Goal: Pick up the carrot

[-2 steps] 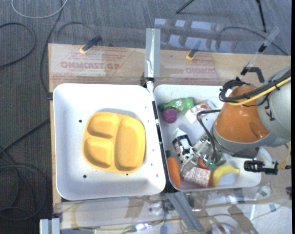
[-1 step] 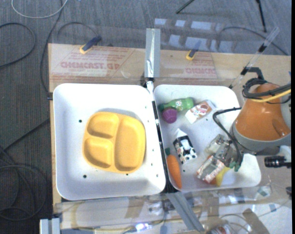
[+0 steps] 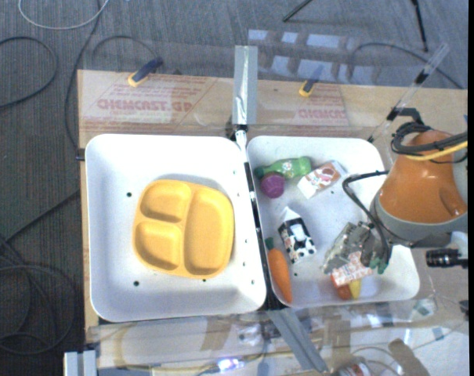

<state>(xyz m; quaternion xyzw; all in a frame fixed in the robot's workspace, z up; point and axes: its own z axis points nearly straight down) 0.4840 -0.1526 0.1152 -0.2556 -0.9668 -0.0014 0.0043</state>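
Starting at the left, the cardboard sheet (image 3: 154, 104) under the bench carries faded red print, "CHEMCAST GP", and the same wording turns up again past the centre post, where only a scrap of it is legible. Below it the left bin (image 3: 103, 233) holds a yellow divided tray (image 3: 186, 227) with three compartments, sitting square in the middle. Across the shared wall now, into the right bin (image 3: 393, 284): the carrot (image 3: 280, 276) lies along the bin's left wall near the front corner, orange, pointing toward the front rim, well apart from the arm. Just beside it, a small black-and-white cow-patterned item (image 3: 297, 239) whose markings are too blurred to read. Further back, a green bottle (image 3: 287, 167) lies next to a purple ball-like piece (image 3: 273, 185), then a white packet with a red label (image 3: 321, 177), its text unreadable. On the right, the gripper (image 3: 358, 251) hangs over a red-and-white packet (image 3: 351, 275) and something orange-yellow beneath; the wrist hides the fingers' state, so that I cannot tell.
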